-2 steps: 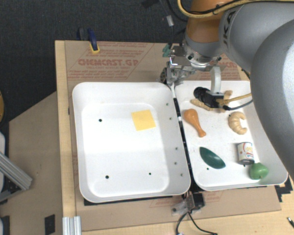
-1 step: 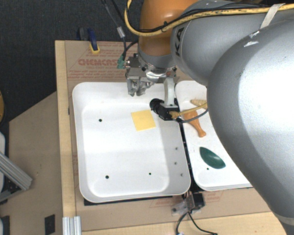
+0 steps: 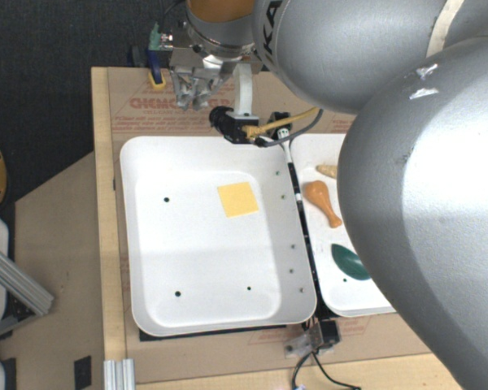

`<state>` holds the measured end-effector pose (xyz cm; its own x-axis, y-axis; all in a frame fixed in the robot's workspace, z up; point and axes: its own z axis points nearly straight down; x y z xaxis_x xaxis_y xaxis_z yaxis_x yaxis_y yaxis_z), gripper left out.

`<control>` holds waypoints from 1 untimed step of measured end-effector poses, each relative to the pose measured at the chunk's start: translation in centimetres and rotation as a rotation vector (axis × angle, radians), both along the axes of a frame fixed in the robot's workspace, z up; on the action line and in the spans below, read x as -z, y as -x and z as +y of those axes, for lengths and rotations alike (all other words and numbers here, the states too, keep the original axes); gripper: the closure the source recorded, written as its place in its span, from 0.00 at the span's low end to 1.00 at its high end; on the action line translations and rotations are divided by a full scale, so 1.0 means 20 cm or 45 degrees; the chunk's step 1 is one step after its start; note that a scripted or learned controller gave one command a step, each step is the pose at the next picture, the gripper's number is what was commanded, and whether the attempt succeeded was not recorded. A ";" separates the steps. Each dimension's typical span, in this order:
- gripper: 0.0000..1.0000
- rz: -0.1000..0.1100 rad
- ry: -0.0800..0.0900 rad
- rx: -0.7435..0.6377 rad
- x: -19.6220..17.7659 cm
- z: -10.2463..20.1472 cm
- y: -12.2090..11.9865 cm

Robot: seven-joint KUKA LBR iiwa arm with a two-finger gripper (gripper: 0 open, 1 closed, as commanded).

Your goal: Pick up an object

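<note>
Fingers (image 3: 184, 96) of the gripper (image 3: 193, 101) hang slightly apart with nothing between them, poised over the brown bench board (image 3: 106, 218) just beyond the far rim of the left bin (image 3: 138, 218). The grey arm (image 3: 374, 39) sweeps in from the right, its thick links crossing the top of the picture and covering much of the right bin (image 3: 354, 303). The orange band (image 3: 220, 2) sits directly above the fingers, and the wrist points steeply downward.

On the camera side of the fingers, and a little to their right, a flat yellow square (image 3: 238, 199) lies alone on the floor of the left bin, well apart from the fingertips and clear of every wall. Farther to the fingers' right, across the divide between the bins, an orange drumstick-shaped piece (image 3: 323, 201) lies at a slant in the right bin. A small pale object (image 3: 327, 171) sits just beyond it, partly under the arm. A dark green object (image 3: 350, 262) lies nearer the camera, its far side hidden by the arm. None of these things touches the gripper.
</note>
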<state>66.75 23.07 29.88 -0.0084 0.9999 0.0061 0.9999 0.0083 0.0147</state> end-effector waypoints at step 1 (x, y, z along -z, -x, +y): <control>1.00 0.038 0.013 0.011 0.72 -0.03 0.12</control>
